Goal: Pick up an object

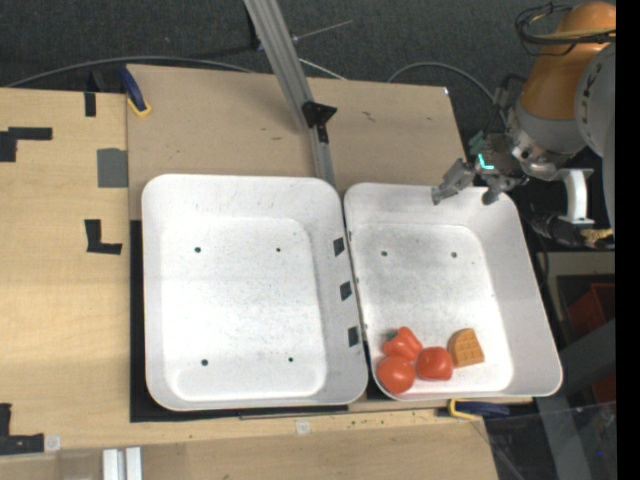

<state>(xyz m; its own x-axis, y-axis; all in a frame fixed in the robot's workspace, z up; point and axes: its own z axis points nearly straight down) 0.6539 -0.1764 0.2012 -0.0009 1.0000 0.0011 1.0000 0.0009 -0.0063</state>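
Hovering: gripper (pixel 466 190) of the grey-and-orange arm (pixel 560 78), over the far right corner of the right bin (pixel 520 268)
Fingers: spread apart, nothing between them
Objects: three red tomato-like pieces (pixel 412 358) clustered at the near edge of the right bin, with an orange waffle-textured block (pixel 465 347) just beside them on the right
Separation: gripper well apart from the cluster
Left bin: (pixel 170 268) touching the right bin along its edge
Table: (pixel 220 118) light wood, carrying both bins

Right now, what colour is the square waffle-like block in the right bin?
Tan-orange square waffle-like block, clearest in the camera view.
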